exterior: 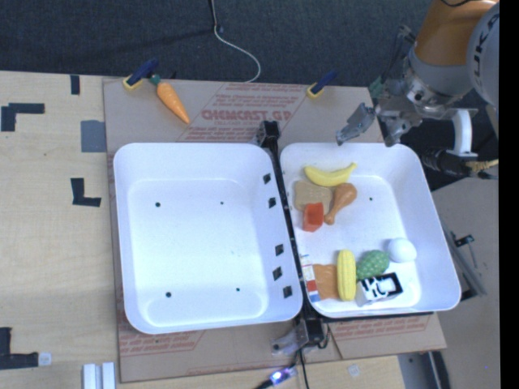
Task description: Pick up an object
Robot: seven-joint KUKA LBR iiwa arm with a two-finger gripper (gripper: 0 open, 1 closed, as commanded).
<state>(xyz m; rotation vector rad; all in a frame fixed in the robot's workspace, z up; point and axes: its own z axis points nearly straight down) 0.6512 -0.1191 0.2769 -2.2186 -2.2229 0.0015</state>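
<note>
My gripper (375, 130) hangs above the far edge of the right bin (422, 177), fingers spread apart with nothing between them. Below it in the right bin lie a yellow banana (328, 173), a brown drumstick (340, 200), a tan bread slice (306, 194) and a small red block (313, 216). Nearer the front edge sit a corn cob (346, 275), a green leafy piece (373, 263), a white ball (401, 250), an orange piece (325, 281) and a black-and-white box (379, 288).
The left bin (195, 233) sits beside the right one, joined by a black clip (268, 132) at the far side. An orange carrot (172, 101) lies on the cardboard behind the left bin. A thin cable (235, 43) trails at the back.
</note>
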